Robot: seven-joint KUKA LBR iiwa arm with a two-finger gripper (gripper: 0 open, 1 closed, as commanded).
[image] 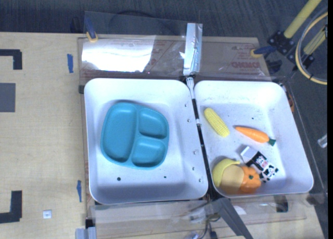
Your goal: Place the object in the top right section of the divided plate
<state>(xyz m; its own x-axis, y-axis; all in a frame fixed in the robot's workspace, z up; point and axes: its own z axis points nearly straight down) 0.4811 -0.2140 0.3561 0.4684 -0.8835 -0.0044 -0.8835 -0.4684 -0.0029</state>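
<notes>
A blue divided plate (134,135) is set in the left bin (99,181), with nothing in its top right section (154,121). In the right bin (296,173), well apart from the plate, a corn cob (216,122), a carrot (253,134), a yellow-orange fruit (233,176) and a black-and-white toy (261,164) are laid.

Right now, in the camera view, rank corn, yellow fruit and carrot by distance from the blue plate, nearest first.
1. Corn, upper left of the right bin.
2. Yellow fruit, right bin's lower left.
3. Carrot, right bin's middle, farthest from the blue plate.
</notes>
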